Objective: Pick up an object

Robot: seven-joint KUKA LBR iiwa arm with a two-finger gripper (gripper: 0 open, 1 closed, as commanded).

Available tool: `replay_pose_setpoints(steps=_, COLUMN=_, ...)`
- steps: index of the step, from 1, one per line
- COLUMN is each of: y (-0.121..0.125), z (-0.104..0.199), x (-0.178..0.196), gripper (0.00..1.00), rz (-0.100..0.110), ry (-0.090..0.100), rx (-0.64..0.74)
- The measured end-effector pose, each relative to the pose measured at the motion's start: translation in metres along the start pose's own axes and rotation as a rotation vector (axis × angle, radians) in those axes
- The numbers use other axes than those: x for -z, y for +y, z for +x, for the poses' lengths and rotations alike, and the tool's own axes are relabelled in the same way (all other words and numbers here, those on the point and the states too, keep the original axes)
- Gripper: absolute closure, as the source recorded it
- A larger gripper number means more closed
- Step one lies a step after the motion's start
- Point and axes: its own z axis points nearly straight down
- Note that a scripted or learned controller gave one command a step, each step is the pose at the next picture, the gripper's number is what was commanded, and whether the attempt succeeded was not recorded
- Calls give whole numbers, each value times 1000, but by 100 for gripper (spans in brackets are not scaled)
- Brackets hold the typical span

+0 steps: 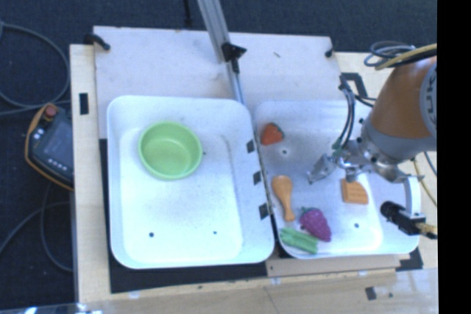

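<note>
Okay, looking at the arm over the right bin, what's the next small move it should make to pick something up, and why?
Probably a short shift toward the orange block, then a descent. The hand hovers over bare bin floor in the right bin, with nothing between its fingers, and that block looks like the nearest item. The drumstick-shaped toy lies about as close on the other side, so it is a fair alternative.

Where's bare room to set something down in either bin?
Left bin: bare floor below and right of the green bowl. Right bin: a bare strip along its top edge. Lower half is crowded: drumstick, grapes, green vegetable, orange piece.
</note>
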Motion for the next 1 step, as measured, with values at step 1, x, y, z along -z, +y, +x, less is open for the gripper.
replay_pose_setpoints(steps=1, y=2, z=-1, x=14, gripper=100, rz=-8, ry=0, rx=-5)
